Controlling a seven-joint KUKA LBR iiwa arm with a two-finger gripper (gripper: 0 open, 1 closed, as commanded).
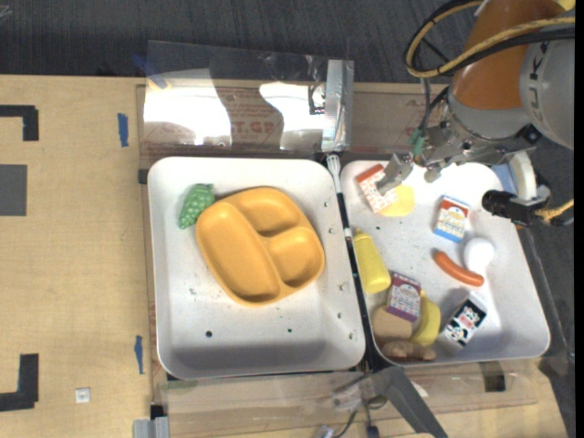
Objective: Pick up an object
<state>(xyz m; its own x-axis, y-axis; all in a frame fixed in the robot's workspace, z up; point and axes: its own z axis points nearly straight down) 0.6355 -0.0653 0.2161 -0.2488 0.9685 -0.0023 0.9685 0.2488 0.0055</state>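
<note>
- gripper low over far-left corner of right bin, fingertips at small red-white box on yellow disc; grip state unclear, cannot tell
- nearby: mustard bottle, white egg, sausage, carton
- left bin: yellow divided plate, green grapes

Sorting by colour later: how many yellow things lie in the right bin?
3: a bottle along the left wall, a flat disc under the gripper, a banana near the front. Others may be hidden.
</note>
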